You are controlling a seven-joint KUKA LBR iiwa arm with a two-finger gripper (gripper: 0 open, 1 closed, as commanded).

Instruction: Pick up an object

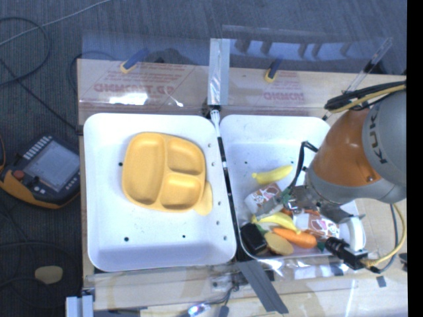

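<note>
Camera view: the grey-and-orange arm's gripper [299,203] hangs at lower right over the right white bin [264,134], above an orange plastic carrot [295,237] and yellow banana [272,174]; grip state unreadable.

Yellow tray [164,172], orange carrot [295,237], white bins [99,197].

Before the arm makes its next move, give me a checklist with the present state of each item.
1. Tool over the right bin: ok.
2. Object between its fingers: cannot tell, the arm hides them.
3. Pile reachable: ok, carrot and banana lie in the right bin.
4. Pile uncluttered: not ok, items crowd and overlap.
5. Yellow tray sits alone in the left bin: ok.
</note>
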